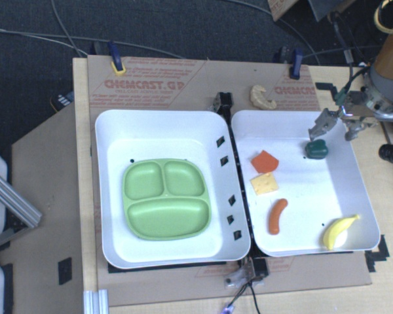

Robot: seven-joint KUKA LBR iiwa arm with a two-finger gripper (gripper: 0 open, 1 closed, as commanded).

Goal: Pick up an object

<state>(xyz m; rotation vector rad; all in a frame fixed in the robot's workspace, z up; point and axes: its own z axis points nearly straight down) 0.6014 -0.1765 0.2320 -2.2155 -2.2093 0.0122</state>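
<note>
tool: the tool (334, 124) hangs over the far right corner of the right bin (363, 182), fingers spread apart, nothing btwn them.
target: green object (316, 150), dark and rounded, sits on the bin floor just below and beside the left finger; looks like the nearest pick, so I'd guess that's the one.
how to do it well: tool seems a bit right of and beyond the green object. My take: shift it over so both fingers straddle the lump, drop straight down, close only once low enough. Bin wall is near, so watch the far finger doesn't catch it.
arm pose: wrist comes in from the right edge, cables trailing, tool pointing down and toward the bin's middle.
other picks: orange piece (265, 161) w/ yellow block (264, 184) just beside it, red sausage (277, 216), banana (338, 232), all well apart from the tool.
left bin: left bin (111, 175) holds a green tray (166, 198).
counter: counter (157, 84) carries both bins.
</note>
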